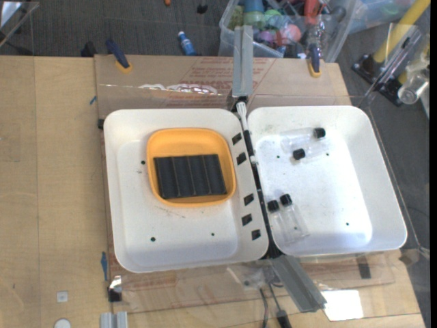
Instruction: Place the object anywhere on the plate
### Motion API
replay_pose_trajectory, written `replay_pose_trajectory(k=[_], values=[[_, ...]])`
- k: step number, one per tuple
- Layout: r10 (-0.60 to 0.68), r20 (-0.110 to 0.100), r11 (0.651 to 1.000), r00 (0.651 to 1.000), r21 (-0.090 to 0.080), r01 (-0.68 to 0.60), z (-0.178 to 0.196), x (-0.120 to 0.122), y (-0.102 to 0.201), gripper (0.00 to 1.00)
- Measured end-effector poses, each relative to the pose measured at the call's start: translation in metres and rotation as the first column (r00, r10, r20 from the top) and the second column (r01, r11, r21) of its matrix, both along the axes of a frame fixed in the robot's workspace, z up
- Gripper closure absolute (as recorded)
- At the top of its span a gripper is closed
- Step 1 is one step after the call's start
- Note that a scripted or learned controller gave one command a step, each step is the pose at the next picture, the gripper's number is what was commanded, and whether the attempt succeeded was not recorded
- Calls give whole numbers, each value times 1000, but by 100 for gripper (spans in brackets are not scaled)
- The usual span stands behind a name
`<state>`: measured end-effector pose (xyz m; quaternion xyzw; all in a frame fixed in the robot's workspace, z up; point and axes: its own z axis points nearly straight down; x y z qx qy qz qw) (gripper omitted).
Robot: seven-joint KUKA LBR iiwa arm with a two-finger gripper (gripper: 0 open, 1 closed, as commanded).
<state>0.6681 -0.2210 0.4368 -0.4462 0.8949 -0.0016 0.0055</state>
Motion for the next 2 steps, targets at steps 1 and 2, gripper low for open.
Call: replay_pose_trajectory(k=[1, 2], values=[[-5, 0, 1000, 1000, 1, 5, 0, -1, -2, 100], [56, 0, 998, 998, -1, -56, 0, 0, -1, 100]])
